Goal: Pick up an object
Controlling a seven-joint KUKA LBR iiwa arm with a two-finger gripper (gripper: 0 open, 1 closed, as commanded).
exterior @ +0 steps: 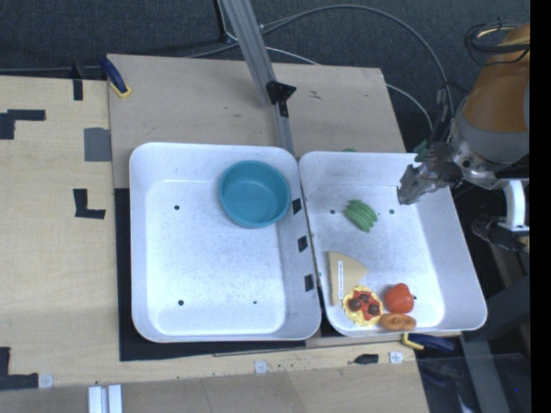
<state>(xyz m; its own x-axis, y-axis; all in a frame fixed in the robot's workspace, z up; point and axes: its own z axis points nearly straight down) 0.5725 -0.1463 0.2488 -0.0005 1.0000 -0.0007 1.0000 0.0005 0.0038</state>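
Observation:
The right bin (448, 256) holds a green ridged vegetable (362, 214) near its middle. In its front part lie a pizza slice (351, 289), a red tomato (398, 298) and a small orange piece (397, 322). A blue bowl (254, 194) sits at the back of the left bin (172, 256). My gripper (412, 188) hangs over the right bin's back right part, to the right of and slightly behind the green vegetable, and I see nothing held in it.
A slanted metal pole (256, 50) rises behind the bins, where the two meet. Cables (379, 24) run across the back. Black clips (303, 243) sit on the wall between the bins.

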